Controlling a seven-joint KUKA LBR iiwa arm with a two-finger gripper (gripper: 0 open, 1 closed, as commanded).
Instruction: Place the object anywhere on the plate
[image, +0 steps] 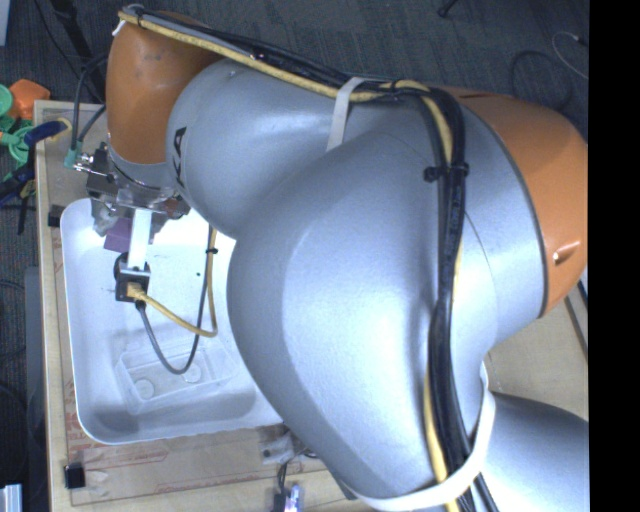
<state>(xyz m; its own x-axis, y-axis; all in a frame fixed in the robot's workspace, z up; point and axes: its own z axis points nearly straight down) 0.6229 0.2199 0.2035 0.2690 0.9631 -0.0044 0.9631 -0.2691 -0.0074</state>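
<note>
Well, from where I stand the arm (380, 280) takes up most of the sight. Its grey shell bulks across the middle and right, and an orange section (145, 85) sits at the top left, just above the wrist. Below that orange part the hand (128, 212) hangs over the upper left corner of a white bin (85, 330), close to the bin's left wall. Whether the hand is apart or together I cannot tell, as the wrist and its fittings crowd it too much.

A small purple piece (119, 236) shows right at the hand's lower left side, over the bin's bright floor. I cannot tell whether it is gripped or merely lies in the bin beneath. Lower in the bin, a clear moulded shape (165, 375) with rounded corners lies flat on the floor, well apart from the purple piece.

The bin sits on a wooden table (170, 462), whose edge runs along the bin's lower side. Beyond the table's upper left corner lie green and orange things (15, 125), too blurred to name.
</note>
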